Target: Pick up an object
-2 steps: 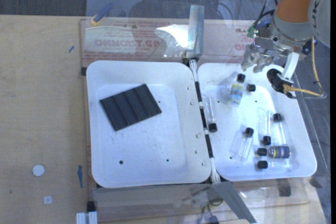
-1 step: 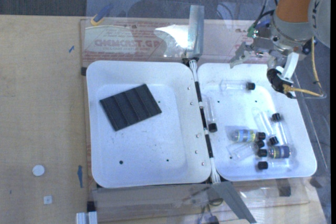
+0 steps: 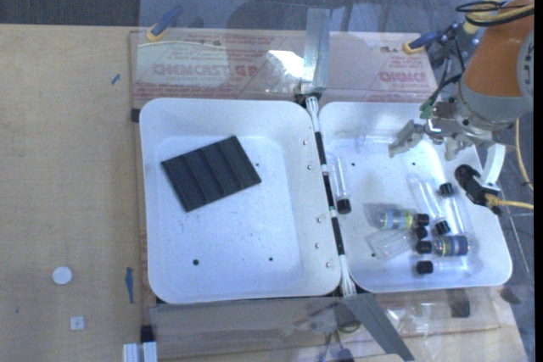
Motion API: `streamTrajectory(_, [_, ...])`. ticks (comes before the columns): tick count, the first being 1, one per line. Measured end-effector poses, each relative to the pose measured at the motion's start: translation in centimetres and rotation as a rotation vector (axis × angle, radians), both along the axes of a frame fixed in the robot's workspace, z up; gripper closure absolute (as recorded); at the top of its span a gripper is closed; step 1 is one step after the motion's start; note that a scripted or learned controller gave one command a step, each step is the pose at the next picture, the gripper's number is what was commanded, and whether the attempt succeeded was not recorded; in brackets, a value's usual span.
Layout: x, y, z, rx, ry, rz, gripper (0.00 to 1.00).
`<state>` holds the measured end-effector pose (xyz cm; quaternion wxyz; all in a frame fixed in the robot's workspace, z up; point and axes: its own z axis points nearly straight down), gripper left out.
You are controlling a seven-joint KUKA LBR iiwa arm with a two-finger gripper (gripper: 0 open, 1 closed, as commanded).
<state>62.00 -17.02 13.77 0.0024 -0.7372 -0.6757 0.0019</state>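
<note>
Two shallow white bins sit side by side mid-frame. The left bin (image 3: 161, 267) holds a dark ribbed pad (image 3: 210, 172), lying flat and angled. The right bin (image 3: 501, 271) holds clear vials with black caps (image 3: 416, 229), scattered loosely in its lower right, likely tipped in for picking. The arm (image 3: 499, 64) reaches in from the upper right, wrist bent down. Its gripper (image 3: 428, 138) hangs over the bin's upper part, fingers spread apart, pinching nothing, above the vials.

Arm (image 3: 501, 64) enters frame at 2 o'clock, orange band above grey wrist. Gripper (image 3: 428, 140) points toward 8 o'clock, hovers at 3 o'clock of frame. Fingers (image 3: 405, 137) spread apart, nothing between them.
</note>
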Motion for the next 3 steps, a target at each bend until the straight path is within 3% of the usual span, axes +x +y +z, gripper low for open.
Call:
streamTrajectory(1, [-2.1, -3.1, -3.8, 0.010, -0.001, 0.033, 0.00])
streamTrajectory(2, [1.8, -4.2, 2.6, -0.001, -0.003, 0.106, 0.00])
streamTrajectory(3, [0.9, -2.6, -4.6, 0.000, -0.004, 0.201, 0.00])
